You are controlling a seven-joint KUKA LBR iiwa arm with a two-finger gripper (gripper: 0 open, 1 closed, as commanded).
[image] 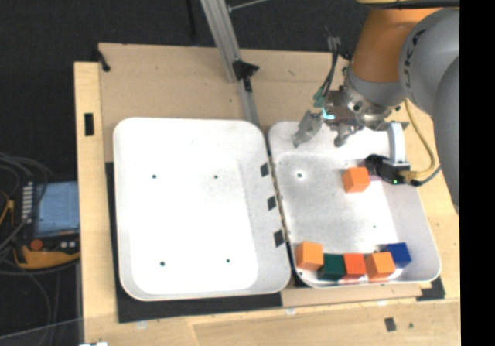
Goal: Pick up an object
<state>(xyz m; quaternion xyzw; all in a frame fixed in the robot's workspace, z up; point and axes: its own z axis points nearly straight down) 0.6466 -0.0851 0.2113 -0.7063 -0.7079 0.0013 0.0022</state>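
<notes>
My gripper (322,133) hangs over the far left corner of the right bin (309,205), open, with nothing between its fingers (305,129). An orange block (356,179) lies alone in that bin, a little to the right of the gripper and nearer the camera. Along the bin's near wall sits a row of blocks: orange (310,255), dark green (333,266), orange-red (354,264), orange (380,264) and blue (398,253). The orange-banded wrist (383,42) rises behind the gripper.
The left bin (124,182) lies beside the right one, with black clips (272,202) along the seam between them. A slanted metal rail (220,23) runs down to the bins' far edge. A cable and small black module (387,169) hang right of the gripper.
</notes>
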